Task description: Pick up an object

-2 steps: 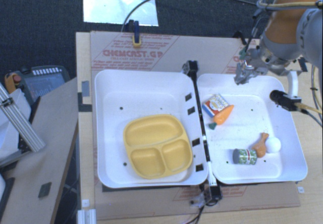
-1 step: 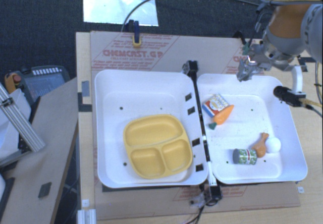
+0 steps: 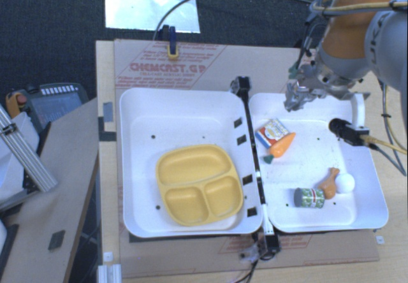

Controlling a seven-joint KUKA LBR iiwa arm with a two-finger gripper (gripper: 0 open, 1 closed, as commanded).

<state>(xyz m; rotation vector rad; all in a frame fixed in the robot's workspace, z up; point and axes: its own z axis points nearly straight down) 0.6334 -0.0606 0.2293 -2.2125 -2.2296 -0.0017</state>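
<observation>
**Here, the arm hovers at the back of the right bin, nothing grasped yet**

Seen from above at a slant, a table carries two shallow white bins side by side. The left bin point(image 3: 137, 148) holds a yellow divided tray point(image 3: 199, 183), lying flat toward its front. The right bin point(image 3: 366, 180) holds the small things to choose from: an orange toy carrot point(image 3: 281, 145) lying tilted beside a small printed packet point(image 3: 274, 128), both near the divider; nearer the front, a small green can point(image 3: 309, 197) on its side, touching a tan toy drumstick point(image 3: 329, 183), with a white ball point(image 3: 345, 182) just beside that.

The grey arm with its orange band reaches in from the right. Its gripper point(image 3: 295, 99) hangs over the back rim of the right bin, above and a little behind the packet and carrot. Nothing sits between its fingers; whether they are spread wide or drawn narrow I cannot tell from here.

I judge this the approach step, with the pick not yet made. The next move, as I read it, calls for settling on one object, likely the nearby carrot or packet, centring above it and descending squarely. The packet lies flat and may be hard to catch.
</observation>
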